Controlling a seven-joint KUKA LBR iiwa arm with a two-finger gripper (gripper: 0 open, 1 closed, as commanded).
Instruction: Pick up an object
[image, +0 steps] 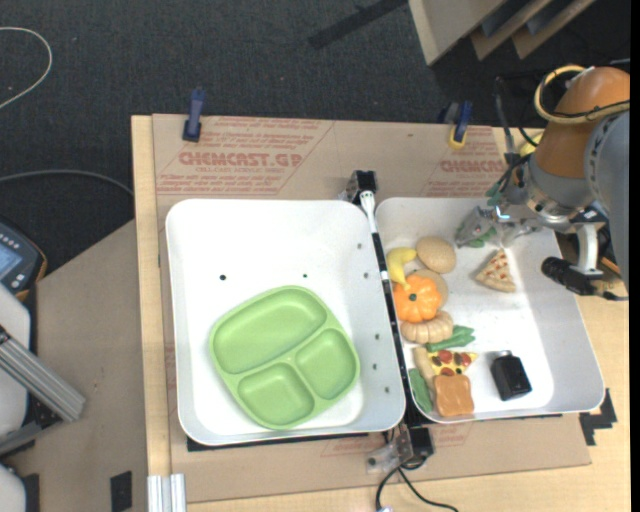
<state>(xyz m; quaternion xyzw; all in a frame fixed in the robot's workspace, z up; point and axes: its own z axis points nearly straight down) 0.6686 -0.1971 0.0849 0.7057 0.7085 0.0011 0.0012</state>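
The pizza slice (494, 271) lies just beside the claw (487, 226), whose fingers spread apart, above the right bin (560, 330) on the table (150, 200).

Bright, even overhead light; soft shadows, sharp pic, no glare.

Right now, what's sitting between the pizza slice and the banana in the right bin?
In the camera view, a tan round bun lies between the pizza slice and the banana, close beside the banana.
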